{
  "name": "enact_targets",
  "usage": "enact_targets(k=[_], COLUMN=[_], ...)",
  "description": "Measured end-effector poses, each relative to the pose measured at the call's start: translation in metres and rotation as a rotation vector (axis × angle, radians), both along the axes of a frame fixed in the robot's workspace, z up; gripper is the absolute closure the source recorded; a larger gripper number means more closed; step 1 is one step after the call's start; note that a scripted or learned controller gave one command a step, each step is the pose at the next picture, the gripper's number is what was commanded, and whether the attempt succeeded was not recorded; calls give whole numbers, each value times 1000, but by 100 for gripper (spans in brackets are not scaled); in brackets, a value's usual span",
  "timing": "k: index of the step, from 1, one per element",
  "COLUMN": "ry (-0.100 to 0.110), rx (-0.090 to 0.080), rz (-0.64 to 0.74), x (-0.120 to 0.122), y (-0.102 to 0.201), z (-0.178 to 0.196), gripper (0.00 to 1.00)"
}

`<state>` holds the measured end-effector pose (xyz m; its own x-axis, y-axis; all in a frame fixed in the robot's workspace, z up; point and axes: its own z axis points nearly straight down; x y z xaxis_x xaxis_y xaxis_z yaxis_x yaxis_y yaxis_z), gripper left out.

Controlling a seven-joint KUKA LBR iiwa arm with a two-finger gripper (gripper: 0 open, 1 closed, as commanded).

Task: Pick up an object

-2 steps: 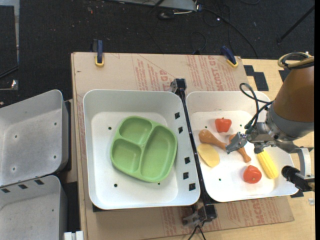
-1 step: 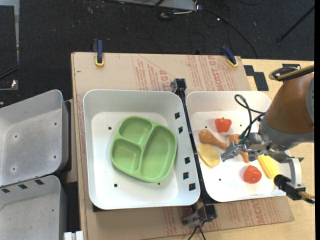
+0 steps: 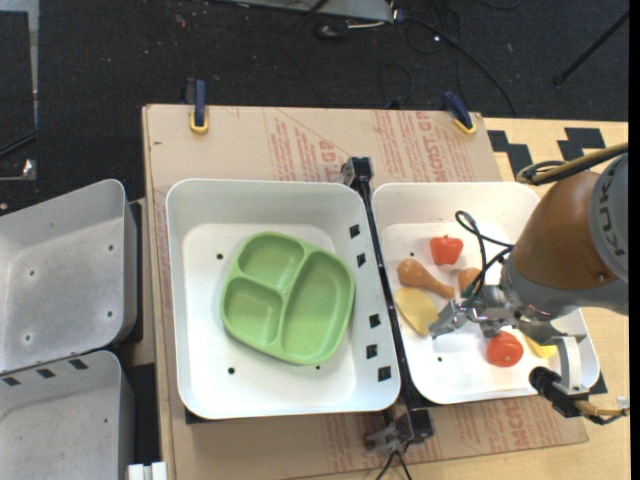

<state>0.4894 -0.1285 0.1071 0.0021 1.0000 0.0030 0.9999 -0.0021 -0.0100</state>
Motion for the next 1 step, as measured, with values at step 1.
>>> enact_targets(k=[1], ry=[0], rx=[0], rz=[-2], x=[1], y=[-1], z=[9], gripper=[100])
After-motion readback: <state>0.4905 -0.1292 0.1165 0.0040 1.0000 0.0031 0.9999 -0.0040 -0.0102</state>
